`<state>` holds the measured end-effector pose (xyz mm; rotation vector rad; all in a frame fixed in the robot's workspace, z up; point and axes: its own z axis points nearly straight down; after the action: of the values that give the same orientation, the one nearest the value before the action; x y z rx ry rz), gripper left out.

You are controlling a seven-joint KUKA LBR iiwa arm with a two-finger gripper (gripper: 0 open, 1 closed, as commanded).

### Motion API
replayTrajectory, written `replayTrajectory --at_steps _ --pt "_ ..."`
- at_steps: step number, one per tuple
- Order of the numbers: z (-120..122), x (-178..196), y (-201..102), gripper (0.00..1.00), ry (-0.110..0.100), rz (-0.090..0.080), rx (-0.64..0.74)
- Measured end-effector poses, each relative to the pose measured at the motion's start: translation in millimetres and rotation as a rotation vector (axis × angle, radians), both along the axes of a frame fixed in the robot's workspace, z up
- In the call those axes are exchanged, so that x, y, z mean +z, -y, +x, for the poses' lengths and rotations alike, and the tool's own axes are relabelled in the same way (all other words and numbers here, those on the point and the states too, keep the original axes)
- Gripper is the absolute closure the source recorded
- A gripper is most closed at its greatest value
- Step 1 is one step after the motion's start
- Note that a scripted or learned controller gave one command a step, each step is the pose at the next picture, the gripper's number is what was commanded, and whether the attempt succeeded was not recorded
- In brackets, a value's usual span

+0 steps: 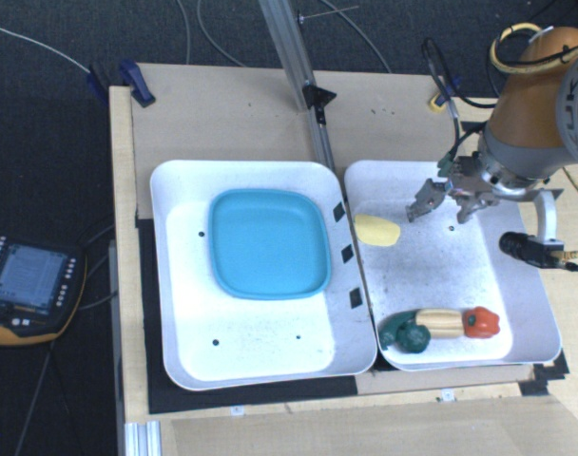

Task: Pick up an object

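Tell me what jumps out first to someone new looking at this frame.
The big blue plate in the left bin grabs the eye first. Next, the orange-banded arm reaching in from the right, its gripper open above the right bin, near a yellow object. A green, tan and red cluster lies along that bin's near edge.

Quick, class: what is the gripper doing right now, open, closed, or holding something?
Gripper: open, holding nothing, above the right bin, right of the yellow object.
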<state>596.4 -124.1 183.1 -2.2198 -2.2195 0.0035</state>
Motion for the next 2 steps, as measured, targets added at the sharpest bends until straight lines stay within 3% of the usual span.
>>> replayTrajectory --at_steps 1,2 --pt "4.1 -59.1 5.6 0.0 -0.002 0.001 0.0" --pt "3.5 -89.0 5.3 0.0 0.001 0.0 0.001"
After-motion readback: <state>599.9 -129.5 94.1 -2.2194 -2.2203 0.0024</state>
